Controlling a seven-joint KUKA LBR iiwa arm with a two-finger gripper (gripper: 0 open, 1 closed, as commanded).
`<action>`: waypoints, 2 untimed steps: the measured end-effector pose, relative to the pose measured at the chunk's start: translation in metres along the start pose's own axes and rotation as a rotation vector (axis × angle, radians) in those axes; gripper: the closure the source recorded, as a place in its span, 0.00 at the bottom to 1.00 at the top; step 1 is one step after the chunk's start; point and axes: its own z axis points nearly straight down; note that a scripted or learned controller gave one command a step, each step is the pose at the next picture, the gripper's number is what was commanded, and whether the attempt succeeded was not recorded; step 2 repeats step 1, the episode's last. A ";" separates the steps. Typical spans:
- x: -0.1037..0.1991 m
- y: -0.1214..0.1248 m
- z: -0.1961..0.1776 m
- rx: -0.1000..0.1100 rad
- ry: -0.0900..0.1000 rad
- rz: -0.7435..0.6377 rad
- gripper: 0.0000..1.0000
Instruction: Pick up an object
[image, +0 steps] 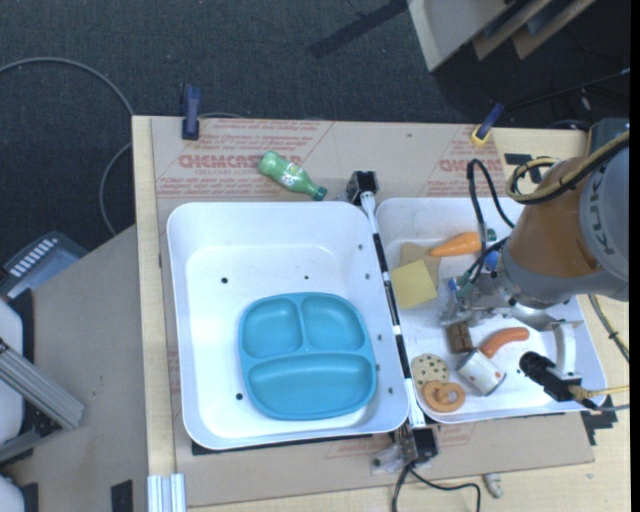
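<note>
Objects for picking sit in the right bin (400, 215): yellow block (413, 284) at its left wall, carrot (457, 244) beyond it, sausage (503, 339), white cup (480, 373), cookie (429, 367) and donut (444, 397) near its front. We see the hand (462, 310) low among them; its grip we cannot tell.

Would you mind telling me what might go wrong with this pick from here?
The gripper is low in the crowded right white bin, close to the yellow sponge-like block and small brown block; it may nudge one aside rather than grasp anything. The red sausage-shaped toy nearby could roll if bumped.
</note>
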 end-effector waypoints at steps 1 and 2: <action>0.055 0.019 -0.091 0.000 0.000 -0.003 1.00; 0.055 0.019 -0.091 0.000 0.000 -0.003 1.00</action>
